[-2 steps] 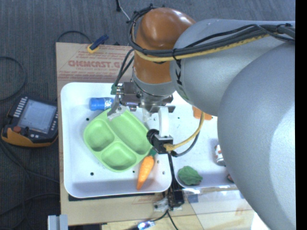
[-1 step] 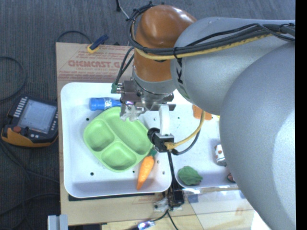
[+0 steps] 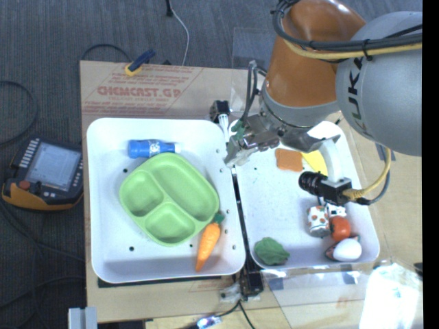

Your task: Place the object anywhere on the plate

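Green plate (image 3: 169, 197) in the left bin (image 3: 103, 184), carrot (image 3: 208, 244) touching its near right edge, blue bottle (image 3: 151, 147) just beyond its far edge. End effector (image 3: 240, 146) over the divide between bins; grip state impossible to tell.

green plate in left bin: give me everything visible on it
The green plate is light green, plastic-looking, rounded-rectangular, with three compartments: one large, two smaller. It lies flat and turned at an angle, mid left bin, nothing in any compartment. A blue tube lies just beyond its far edge; a carrot lies at its near right corner, seemingly touching the rim.
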`<state>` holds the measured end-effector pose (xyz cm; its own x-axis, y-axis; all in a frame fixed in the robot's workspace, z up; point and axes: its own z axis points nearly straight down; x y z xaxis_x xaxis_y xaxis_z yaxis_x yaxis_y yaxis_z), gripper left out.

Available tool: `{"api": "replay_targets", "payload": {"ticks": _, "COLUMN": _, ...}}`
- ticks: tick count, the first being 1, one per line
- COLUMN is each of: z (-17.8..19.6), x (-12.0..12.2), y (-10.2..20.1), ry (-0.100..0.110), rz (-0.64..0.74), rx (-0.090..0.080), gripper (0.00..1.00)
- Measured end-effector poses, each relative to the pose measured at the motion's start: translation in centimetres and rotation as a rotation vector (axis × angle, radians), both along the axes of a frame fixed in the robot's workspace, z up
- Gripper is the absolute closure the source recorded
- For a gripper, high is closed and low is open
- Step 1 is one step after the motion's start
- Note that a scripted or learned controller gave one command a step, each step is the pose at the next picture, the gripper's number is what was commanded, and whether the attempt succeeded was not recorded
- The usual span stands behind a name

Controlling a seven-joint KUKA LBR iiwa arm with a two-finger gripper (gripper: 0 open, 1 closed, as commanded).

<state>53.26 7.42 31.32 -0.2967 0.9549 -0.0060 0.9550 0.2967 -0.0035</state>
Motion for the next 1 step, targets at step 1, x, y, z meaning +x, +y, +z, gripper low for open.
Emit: {"api": "replay_targets", "payload": {"ticks": 1, "z": -8.92, "x": 0.62, "y": 5.84, "ry": 0.006, "rz": -0.282, "rx": 0.0, "gripper": 1.0}}
